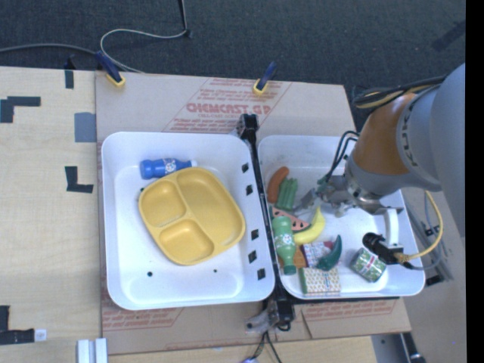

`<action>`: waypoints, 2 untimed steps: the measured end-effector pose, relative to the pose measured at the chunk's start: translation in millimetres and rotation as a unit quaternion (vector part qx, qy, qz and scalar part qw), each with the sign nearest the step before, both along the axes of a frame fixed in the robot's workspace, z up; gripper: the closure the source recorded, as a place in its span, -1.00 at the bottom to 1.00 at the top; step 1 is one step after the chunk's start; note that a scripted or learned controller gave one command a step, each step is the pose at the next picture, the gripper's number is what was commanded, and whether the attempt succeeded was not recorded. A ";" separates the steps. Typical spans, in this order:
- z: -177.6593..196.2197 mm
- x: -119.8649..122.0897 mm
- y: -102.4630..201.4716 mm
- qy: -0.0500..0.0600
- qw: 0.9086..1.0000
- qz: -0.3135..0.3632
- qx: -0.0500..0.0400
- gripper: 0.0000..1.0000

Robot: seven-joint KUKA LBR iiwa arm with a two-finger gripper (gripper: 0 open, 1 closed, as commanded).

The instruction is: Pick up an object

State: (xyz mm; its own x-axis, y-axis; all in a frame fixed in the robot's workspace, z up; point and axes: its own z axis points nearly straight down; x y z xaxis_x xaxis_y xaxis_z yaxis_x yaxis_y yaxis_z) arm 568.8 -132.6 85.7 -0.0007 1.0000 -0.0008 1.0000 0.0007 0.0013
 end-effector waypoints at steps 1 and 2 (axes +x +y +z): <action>10.0 0.7 -0.6 -0.001 1.000 0.000 -0.001 1.00; 98.3 -77.3 63.8 0.001 1.000 0.001 0.001 1.00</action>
